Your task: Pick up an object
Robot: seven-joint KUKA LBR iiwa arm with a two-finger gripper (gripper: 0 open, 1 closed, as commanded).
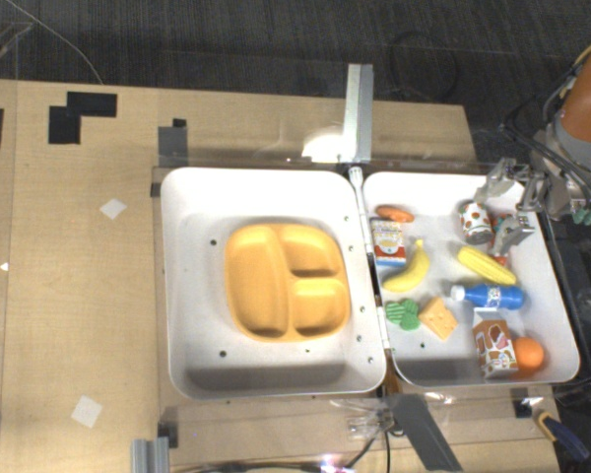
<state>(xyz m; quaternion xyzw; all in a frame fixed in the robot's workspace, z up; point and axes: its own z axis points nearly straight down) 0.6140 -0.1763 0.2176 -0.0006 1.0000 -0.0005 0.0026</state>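
My gripper hangs over the back right part of the right bin, open, its two fingertips apart with nothing held between them. A small red and white can lies just left of the fingertips. A yellow corn cob sits right in front of the gripper. Further forward lie a blue bottle, a brown carton and an orange. On the bin's left side are a banana, a small milk carton and a red sausage-like piece.
A green toy and an orange cracker-like square lie near the divider between the bins. The left bin holds a yellow divided tray. A metal post stands behind the bins.
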